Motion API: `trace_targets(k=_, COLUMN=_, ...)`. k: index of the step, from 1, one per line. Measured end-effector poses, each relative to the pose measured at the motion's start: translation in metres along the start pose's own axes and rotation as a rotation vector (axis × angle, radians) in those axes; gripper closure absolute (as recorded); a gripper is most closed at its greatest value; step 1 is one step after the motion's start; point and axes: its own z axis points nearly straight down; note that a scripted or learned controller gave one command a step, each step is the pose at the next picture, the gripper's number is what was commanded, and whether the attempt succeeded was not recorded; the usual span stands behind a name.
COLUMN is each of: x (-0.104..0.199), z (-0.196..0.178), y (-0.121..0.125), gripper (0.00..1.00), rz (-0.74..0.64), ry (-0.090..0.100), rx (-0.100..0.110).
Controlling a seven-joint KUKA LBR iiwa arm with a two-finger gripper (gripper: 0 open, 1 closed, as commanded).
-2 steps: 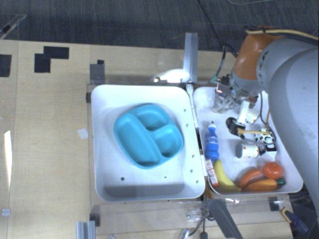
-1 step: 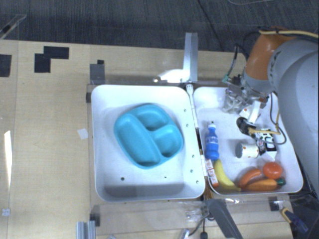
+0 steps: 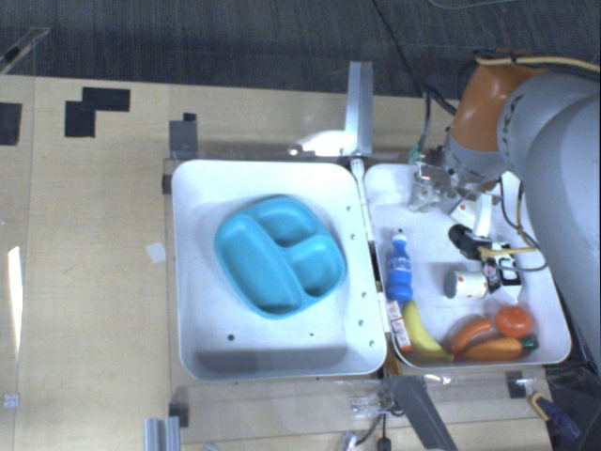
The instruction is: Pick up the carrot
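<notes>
Low over the far end of the right white bin (image 3: pixel 561 332), the metal two-finger gripper (image 3: pixel 434 195) hangs below the grey arm's orange band, with nothing between its tips (whether they are apart or together I cannot tell). The long orange carrot (image 3: pixel 492 349) lies at the near right corner of that bin, well apart from the gripper, just beside a round orange-red tomato (image 3: pixel 515 321) and a yellow banana (image 3: pixel 420 332). A blue bottle (image 3: pixel 399 267) lies along the bin's left wall. The left white bin (image 3: pixel 192 346) holds a blue divided tray (image 3: pixel 278 255).
</notes>
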Motion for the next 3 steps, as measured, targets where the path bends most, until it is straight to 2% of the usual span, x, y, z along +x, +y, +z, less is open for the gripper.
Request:
trace_targets(k=1, x=-0.004, z=0.0, y=0.001, gripper=1.0, rz=-0.134, ry=0.001, rx=0.001)
trace_targets(k=2, x=0.007, z=0.0, y=-0.001, gripper=1.0, rz=-0.443, ry=0.001, rx=-0.002)
trace_targets(k=3, x=-0.011, z=0.0, y=0.002, gripper=1.0, rz=-0.576, ry=0.0, rx=-0.002)
